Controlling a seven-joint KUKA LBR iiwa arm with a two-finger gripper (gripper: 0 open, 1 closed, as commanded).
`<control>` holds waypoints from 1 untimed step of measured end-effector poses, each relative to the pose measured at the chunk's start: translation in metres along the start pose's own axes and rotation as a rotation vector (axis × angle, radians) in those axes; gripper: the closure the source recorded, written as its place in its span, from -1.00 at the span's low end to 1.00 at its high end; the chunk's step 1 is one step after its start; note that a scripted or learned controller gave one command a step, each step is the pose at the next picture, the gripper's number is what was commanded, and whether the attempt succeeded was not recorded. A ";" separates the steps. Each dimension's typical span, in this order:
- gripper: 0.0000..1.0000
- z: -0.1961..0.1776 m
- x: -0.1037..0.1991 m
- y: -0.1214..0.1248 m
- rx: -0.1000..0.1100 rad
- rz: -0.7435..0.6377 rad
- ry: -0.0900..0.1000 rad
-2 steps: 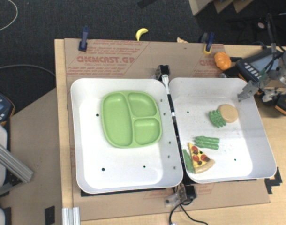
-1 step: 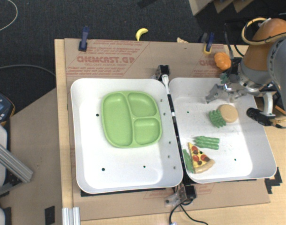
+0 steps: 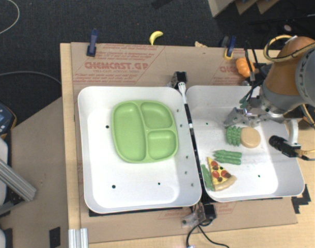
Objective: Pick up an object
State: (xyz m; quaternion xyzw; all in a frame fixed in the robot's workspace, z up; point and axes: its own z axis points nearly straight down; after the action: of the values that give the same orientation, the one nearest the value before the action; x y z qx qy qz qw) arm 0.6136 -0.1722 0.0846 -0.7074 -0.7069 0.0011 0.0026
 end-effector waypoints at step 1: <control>1.00 -0.011 -0.001 0.003 -0.007 0.000 -0.003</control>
State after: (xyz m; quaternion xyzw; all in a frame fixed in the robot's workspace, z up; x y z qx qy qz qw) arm 0.6165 -0.1733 0.0958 -0.7074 -0.7068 -0.0006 -0.0010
